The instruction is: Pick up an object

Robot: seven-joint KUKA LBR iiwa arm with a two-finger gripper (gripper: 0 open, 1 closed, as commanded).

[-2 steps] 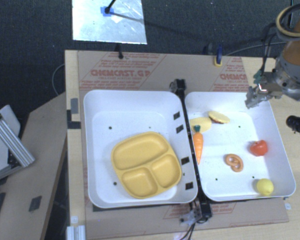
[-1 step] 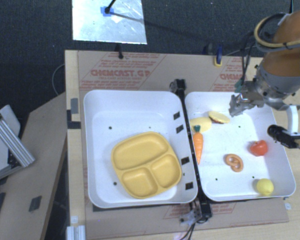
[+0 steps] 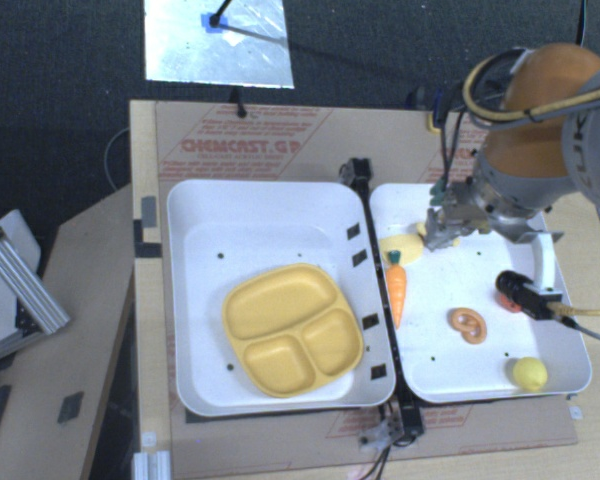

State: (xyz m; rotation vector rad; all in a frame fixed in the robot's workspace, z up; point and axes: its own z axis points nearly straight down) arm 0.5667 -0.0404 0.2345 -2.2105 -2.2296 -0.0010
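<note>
My gripper [image 3: 438, 234] is low over the back left part of the right bin [image 3: 560, 373]. A pale yellow object [image 3: 404, 247] lies just to its left, partly hidden by it; whether they touch is unclear. An orange carrot [image 3: 396, 288] lies along the right bin's left wall, its green top towards the back. A brown pretzel [image 3: 469, 325] sits in the middle of that bin, and a yellow lemon [image 3: 529, 372] rests near its front right corner.
The left bin [image 3: 210, 218] holds a yellow divided plate [image 3: 292, 328] in its front half. A black divider [image 3: 372, 268] runs between the two bins. A shiny square sheet [image 3: 217, 28] lies beyond the bench at the back.
</note>
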